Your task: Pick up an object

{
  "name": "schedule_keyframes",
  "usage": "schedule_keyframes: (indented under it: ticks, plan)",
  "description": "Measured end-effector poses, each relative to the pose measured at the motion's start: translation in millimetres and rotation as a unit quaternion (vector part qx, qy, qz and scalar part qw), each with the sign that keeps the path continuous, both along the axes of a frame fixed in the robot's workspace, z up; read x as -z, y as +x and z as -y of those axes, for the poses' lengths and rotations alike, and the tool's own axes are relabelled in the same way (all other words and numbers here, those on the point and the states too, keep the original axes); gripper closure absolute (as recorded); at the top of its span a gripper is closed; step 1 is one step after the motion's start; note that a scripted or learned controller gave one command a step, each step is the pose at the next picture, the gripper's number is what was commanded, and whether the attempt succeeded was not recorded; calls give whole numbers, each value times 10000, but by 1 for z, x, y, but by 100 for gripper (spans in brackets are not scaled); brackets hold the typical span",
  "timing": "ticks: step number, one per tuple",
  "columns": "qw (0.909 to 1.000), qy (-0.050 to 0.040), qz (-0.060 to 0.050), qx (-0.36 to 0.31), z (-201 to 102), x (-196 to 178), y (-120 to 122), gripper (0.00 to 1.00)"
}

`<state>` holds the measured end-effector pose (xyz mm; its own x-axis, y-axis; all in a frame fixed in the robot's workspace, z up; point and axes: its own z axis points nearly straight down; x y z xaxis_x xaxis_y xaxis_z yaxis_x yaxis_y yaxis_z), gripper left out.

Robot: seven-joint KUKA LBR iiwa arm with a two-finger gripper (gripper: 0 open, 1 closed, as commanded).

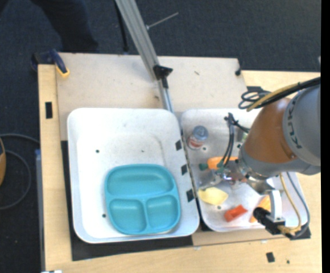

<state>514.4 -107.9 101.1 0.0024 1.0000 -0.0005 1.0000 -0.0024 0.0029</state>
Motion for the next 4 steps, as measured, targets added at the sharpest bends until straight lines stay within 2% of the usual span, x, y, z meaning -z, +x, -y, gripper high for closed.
schedule_keyframes:
  ticks: [1,4]
  plan:
    - [10000,2,28,24,1,-14,2,100]
    - [10000,-8,16,-28,13,-152,14,100]
